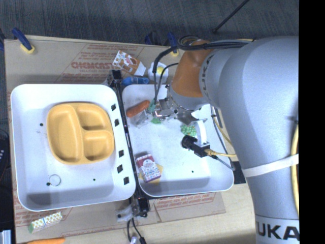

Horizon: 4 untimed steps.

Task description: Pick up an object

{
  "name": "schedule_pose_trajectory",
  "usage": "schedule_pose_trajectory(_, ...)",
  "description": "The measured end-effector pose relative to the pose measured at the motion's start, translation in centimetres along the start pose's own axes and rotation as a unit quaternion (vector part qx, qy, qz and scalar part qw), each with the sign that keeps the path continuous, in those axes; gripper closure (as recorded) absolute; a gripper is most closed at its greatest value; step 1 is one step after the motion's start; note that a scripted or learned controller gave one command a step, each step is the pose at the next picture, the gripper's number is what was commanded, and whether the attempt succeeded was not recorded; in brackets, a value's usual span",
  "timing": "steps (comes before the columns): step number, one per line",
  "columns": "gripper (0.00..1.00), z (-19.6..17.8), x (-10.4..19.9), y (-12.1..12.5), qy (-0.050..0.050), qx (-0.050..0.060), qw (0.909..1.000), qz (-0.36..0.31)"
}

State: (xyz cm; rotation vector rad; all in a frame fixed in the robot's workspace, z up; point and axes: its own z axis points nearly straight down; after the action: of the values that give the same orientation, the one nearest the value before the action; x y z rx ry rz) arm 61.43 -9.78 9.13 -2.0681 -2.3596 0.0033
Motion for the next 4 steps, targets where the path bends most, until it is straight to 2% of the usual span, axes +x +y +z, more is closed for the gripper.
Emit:
schedule_pose_trajectory(1,0.00,-0.1,-0.4,4.2,-0.001,0.000,0.9971,0.076)
schedule_pose_trajectory(2,1.00,-1.1,-0.3,4.2,0.000,0.001,0.9973,0.074)
schedule_pose_trajectory(3,0.00,-1.1,-0.3,4.2,0.000,0.001,0.9973,0.073)
schedule_pose_trajectory(4,0.00,0.0,0.5,0.4,0.000,0.000,0.9986,0.052)
